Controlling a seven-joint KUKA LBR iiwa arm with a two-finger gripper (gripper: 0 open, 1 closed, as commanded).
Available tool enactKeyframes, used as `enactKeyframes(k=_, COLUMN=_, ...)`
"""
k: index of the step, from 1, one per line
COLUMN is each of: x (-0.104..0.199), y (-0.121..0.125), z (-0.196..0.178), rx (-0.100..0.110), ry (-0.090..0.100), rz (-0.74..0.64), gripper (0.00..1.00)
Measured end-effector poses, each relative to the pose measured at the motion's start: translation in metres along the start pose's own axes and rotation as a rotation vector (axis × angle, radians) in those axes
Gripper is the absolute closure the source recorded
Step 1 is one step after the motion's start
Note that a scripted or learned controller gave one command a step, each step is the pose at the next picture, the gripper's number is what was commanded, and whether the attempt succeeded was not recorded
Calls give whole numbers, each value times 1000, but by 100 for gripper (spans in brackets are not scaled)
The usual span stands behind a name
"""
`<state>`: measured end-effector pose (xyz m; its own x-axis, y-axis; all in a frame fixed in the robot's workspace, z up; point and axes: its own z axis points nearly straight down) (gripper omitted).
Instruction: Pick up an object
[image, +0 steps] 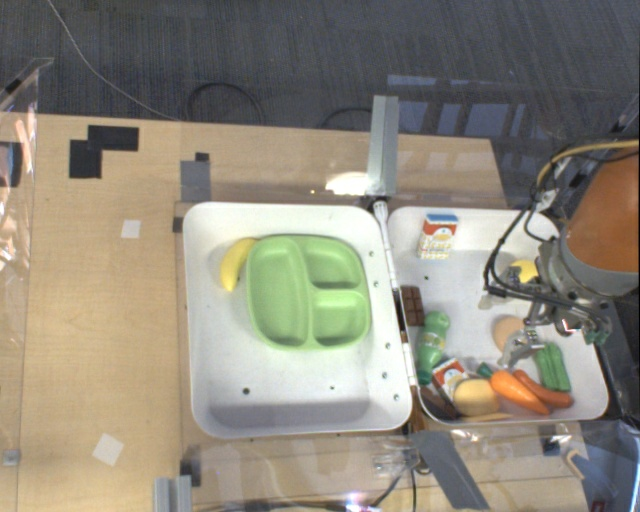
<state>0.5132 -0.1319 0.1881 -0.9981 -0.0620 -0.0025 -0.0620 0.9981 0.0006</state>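
Observation:
My gripper (527, 340) hangs low over the right bin (470, 270), by its right side, under the grey wrist and orange band. It is just beside a beige egg-shaped piece (505, 328) and above a green cucumber (553, 367). Orange carrots (530, 391) lie right in front of it, next to a tan potato-like piece (478, 398). I see nothing lifted out of the bin.
The right bin also holds a small carton (438, 235), a yellow piece (523, 270), a brown bar (408, 305), a green bottle (432, 340) and a red-white packet (450, 374). The left bin (290, 400) carries a green divided plate (305, 290) and a banana (235, 262).

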Motion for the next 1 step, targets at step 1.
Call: enactKeyframes(k=1, x=9, y=22, z=82, rx=9, ry=-22, rz=-129, gripper=0)
